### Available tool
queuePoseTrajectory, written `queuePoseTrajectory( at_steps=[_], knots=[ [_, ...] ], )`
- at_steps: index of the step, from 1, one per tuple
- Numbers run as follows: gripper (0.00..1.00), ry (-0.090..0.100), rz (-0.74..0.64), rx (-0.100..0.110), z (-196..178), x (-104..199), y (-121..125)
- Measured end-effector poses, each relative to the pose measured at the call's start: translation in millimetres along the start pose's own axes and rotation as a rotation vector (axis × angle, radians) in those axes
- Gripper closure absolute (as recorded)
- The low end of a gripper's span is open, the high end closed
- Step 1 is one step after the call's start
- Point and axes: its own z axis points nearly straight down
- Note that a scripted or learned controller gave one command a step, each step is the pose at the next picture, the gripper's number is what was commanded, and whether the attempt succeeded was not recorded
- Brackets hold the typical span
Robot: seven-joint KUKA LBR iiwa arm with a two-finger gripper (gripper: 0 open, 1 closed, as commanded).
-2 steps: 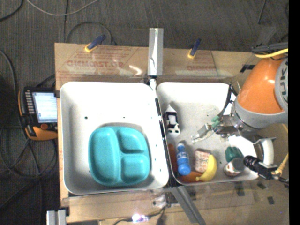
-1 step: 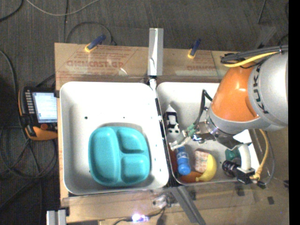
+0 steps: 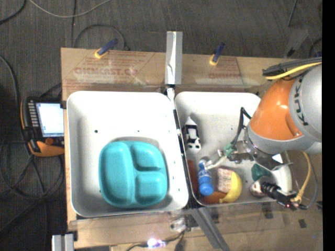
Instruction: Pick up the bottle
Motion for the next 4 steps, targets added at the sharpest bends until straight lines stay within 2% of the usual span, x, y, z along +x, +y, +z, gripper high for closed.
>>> queuePoseTrajectory(
  at_steps=[1,2,3,4],
  knots=[
    [0.00,-0.002,0.151,-0.012,35,-1,-3],
    [0.00,-0.014,0.113,-0.026,47,2,1],
    [0.00,0.001,0.549,-0.034,47,0,4],
    [1.00,-0.006,0.552,-0.038,36,-4,4]
  ],
)
